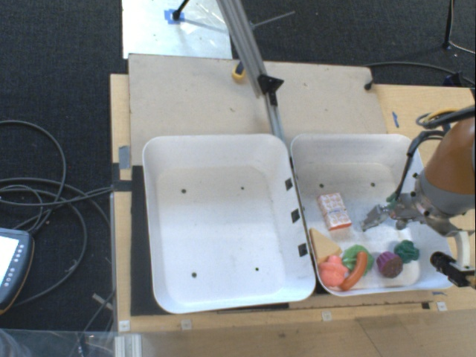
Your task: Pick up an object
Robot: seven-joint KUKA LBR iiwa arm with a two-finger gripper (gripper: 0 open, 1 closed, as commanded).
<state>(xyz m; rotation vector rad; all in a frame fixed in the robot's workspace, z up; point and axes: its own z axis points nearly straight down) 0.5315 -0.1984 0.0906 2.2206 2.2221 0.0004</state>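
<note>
The gripper (374,217) hangs low inside the right bin (349,151), reaching in from the right on the grey arm with its orange band (452,158). Whether its fingers are parted or closed cannot be told from this angle, and nothing can be seen held between them. Just to the left of the gripper lies a small pink-and-white box (334,210), close to the tips but apart from them. Below and left of the gripper sits a yellow wedge (323,242), with an orange-pink fruit (333,271) under that. Directly below the gripper are a green leafy piece (352,256) and a red-orange carrot-like piece (355,269) lying side by side. Below and right of it lie a dark purple ball (389,263) and a dark green broccoli-like piece (406,251), near the bin's lower rim. Well to the left of the gripper is the left bin (216,214), both bins resting on the table (193,95).
</note>
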